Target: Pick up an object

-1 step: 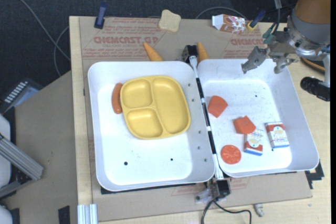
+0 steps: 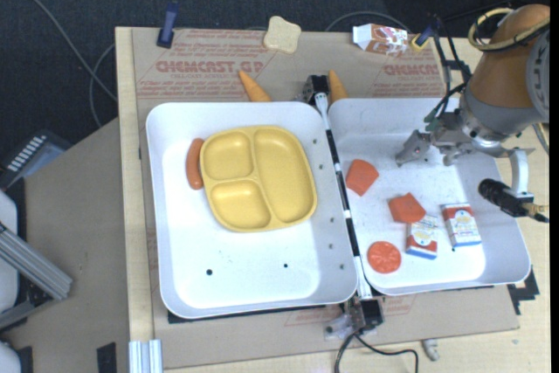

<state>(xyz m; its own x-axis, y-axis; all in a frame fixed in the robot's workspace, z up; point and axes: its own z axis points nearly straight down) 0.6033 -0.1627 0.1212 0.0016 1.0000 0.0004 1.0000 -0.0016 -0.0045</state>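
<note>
A camera is looking down at a slant on a counter (image 2: 140,188) carrying two shallow white bins side by side. The left bin (image 2: 175,271) is holding a yellow divided tray (image 2: 258,177) with three compartments, and an orange sausage-shaped piece (image 2: 193,163) is lying just beside the tray's left edge.

The right bin (image 2: 384,122) is holding several small things. An orange-red block (image 2: 362,176) is lying near the bin's left wall. A second orange-red block (image 2: 406,208) is sitting nearer the middle. Touching its lower right corner, a small carton (image 2: 424,237) is lying tilted, and another small carton (image 2: 460,225) is lying just beside that one on the right. A red round disc (image 2: 383,257) is resting near the bin's front edge.

The grey arm with its orange band (image 2: 507,70) is reaching in from the right. Its pincer (image 2: 432,147) is hanging over the upper part of the right bin, apart from all the objects, with nothing between its fingers; whether the fingers are apart or together cannot be told from this angle.

Behind the bins, a slice of toy bread (image 2: 282,33), a small printed packet (image 2: 382,37), a blue clip (image 2: 166,26) and two orange carrot-like pieces (image 2: 254,86) are lying on the brown board (image 2: 210,65).
</note>
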